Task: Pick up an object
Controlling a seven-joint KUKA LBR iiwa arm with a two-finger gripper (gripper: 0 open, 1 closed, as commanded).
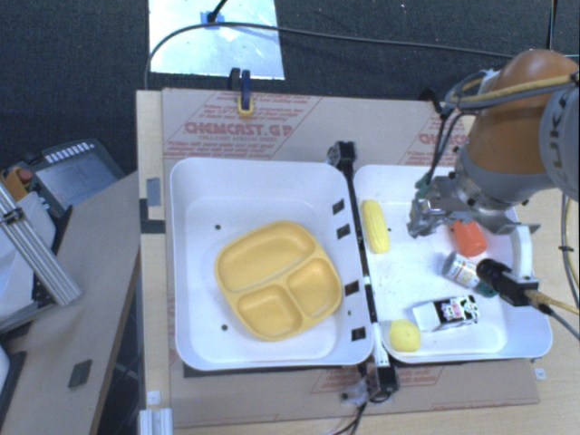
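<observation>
the gripper (420, 223) is seen low over the right bin (536, 335), in its upper middle part, at the end of the grey and orange arm (518, 120) that reaches in from the right. whether the gripper is open or closed cannot be told, and nothing is seen to be held by it.

five things are found in the right bin. a yellow corn cob (375, 227) is laid along the bin's left wall, just left of the gripper. an orange object (470, 238) is placed just right of the gripper, partly covered by the wrist. below it, a small grey bottle (459, 267) is laid on its side. a white carton with black markings (446, 313) is laid nearer the front edge, and a lemon (405, 335) is set in the front left corner, close to the carton.

the left bin (195, 243) is occupied by a yellow divided plate (276, 279), turned at a slant.
</observation>
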